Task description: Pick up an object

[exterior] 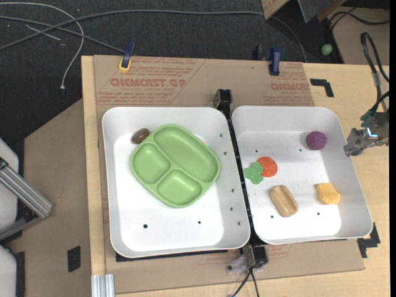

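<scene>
The right bin (297, 228) holds a purple ball (316, 140) at its far right, an orange-red piece with green leaves (262, 168) near its left wall, a tan bread-like piece (283, 200) and a yellow piece (328, 193) near the front. In the left bin (124, 221) lies a green divided plate (176, 164), with a small brown object (141, 135) at its far-left corner. My gripper (359, 141) hangs just outside the right bin's right rim, level with the purple ball and apart from it. Nothing is seen in it.
Both bins sit on a cardboard sheet (99, 166) held by two blue clamps (128, 53) at the back. Cables run along the right edge and over the dark floor at the back left. A metal rail (18, 187) stands at the left.
</scene>
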Controlling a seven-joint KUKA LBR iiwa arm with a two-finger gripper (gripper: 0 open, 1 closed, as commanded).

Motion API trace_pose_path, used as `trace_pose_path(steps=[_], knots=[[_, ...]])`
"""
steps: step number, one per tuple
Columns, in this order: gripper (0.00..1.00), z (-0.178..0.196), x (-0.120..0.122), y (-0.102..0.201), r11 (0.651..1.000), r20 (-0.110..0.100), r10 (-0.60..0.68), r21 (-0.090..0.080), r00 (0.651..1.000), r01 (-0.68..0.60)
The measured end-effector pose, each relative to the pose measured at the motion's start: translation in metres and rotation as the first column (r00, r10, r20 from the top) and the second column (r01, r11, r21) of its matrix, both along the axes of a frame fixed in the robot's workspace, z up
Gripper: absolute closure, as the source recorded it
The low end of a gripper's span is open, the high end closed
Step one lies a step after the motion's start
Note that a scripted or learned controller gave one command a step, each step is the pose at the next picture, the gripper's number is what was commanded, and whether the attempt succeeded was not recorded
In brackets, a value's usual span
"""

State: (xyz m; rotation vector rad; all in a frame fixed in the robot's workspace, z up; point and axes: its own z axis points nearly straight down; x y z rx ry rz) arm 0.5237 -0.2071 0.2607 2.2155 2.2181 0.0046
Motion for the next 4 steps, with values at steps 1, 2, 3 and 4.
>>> trace_pose_path(steps=[1,2,3,4], knots=[[1.00,0.015,0.001,0.000,1.000,-0.003,0.000,0.001,1.000,0.000],[1.00,0.005,0.013,0.047,1.000,-0.007,0.004,0.005,1.000,-0.004],[1.00,-0.012,0.040,0.096,1.000,-0.007,0.005,0.005,1.000,-0.005],[1.00,-0.006,0.064,0.144,1.000,-0.004,0.005,0.004,1.000,-0.005]])
